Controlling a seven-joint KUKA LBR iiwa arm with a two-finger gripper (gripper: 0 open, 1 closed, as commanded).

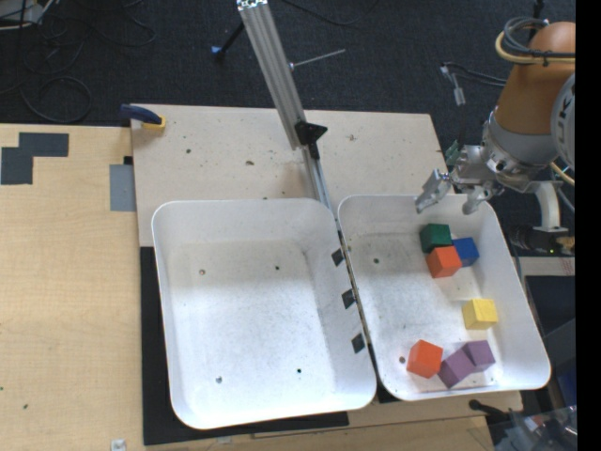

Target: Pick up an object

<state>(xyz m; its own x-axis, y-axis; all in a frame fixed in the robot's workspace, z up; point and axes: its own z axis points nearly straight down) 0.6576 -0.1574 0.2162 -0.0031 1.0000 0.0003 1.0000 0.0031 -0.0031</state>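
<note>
Near edge of right bin [526,369]: two purple blocks [467,361] touching each other, with an orange block [424,358] just beside them on the left. Slightly farther back, apart from these: yellow block [480,313], standing alone on bare bin floor.

Farther still, toward the bin's back half: a tight cluster of a second orange block [443,260], a blue block [466,250] and a green block [435,237], all touching or nearly touching.

Left bin [188,252]: only dark specks on its floor. Light tabletop [216,158] behind both bins, with a slanted metal rail [278,73] rising from it.

Gripper [449,192]: poised above the back rim of the right bin, just beyond the green block. Fingers [431,194] appear slightly spread, holding nothing; exact opening hard to judge at this size.

Step in hand, by judgement: approach, before any grasp. No block lifted yet.

Next move likely calls for: short travel forward over the cluster, descent with fingers open, closure on one block only. Risk: crowded neighbours obstructing the fingers. Easier alternative: the isolated yellow block.
</note>
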